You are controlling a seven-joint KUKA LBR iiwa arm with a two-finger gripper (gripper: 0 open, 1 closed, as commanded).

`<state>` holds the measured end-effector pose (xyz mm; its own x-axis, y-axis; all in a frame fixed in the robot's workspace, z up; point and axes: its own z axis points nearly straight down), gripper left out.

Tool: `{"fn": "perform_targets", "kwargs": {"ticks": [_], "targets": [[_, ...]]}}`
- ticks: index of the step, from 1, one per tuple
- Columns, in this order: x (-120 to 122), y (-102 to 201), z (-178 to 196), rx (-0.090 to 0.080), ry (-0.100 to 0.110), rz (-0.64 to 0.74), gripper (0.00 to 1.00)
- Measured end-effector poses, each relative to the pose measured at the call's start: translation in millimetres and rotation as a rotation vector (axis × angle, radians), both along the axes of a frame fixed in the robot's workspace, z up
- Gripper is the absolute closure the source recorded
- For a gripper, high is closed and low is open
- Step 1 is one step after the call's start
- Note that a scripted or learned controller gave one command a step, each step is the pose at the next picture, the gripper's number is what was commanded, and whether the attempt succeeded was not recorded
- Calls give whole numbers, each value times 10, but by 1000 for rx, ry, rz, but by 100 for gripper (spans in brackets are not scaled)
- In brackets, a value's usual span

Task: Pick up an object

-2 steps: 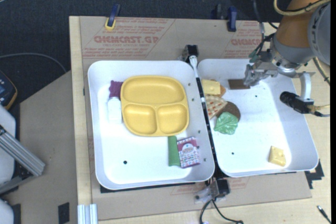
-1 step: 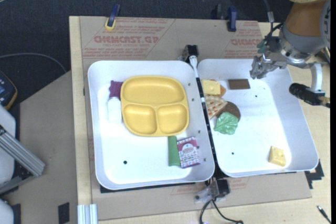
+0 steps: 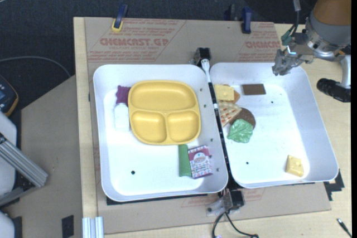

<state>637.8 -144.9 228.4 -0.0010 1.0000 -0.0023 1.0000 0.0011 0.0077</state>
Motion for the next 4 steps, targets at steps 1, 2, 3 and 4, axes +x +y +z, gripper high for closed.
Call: {"fn": "perform_targets", "kwargs": {"ticks": [1,2,3,4], "targets": [[-263,525,-70,5,12,3,100],[-485,916,-103,4,12,3,100],[-804,1294,19,5,11,3,100],[-1150,1773,73,5,12,5,100]]}}
